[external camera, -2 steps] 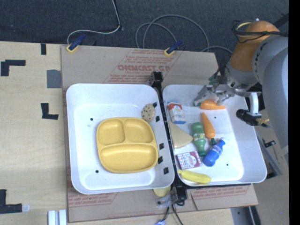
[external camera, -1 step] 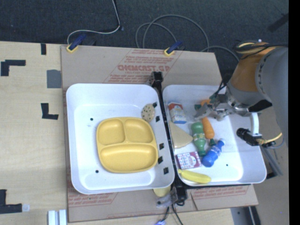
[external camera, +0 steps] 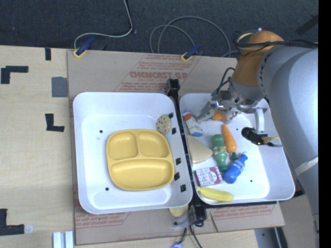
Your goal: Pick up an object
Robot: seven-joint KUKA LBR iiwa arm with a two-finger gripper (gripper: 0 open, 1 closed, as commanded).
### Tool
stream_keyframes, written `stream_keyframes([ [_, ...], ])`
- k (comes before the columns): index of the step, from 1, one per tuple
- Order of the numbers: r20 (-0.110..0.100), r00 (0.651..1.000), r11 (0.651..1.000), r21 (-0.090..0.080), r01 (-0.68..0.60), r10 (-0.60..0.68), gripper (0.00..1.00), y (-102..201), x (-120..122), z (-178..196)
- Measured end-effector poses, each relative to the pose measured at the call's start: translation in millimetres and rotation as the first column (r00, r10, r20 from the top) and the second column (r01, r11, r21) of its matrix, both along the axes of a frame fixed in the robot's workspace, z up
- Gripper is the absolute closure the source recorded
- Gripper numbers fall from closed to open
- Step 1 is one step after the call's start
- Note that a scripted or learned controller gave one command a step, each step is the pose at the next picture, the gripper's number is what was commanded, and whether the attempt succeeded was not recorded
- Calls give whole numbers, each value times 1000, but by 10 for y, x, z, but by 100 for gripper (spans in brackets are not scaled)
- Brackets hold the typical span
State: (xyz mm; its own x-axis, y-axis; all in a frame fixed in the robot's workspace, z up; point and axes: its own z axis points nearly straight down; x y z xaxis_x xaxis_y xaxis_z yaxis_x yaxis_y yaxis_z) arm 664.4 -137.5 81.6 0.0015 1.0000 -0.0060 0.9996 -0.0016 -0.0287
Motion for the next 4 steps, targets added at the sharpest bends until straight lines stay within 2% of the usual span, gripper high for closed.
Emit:
stream_keyframes([
  [1, 31, 1000, 1000, 4, -1, 1, 0, -284, -322, 41],
  [2, 3, 1000, 1000, 0, 1, -1, 0, -21, 1, 4],
  [3, 32, 999, 1000, 4, -1, 1, 0, -343, -357, 39],
  [4, 34, 999, 1000, 2, -2, 2, 0, -59, -694, 42],
])
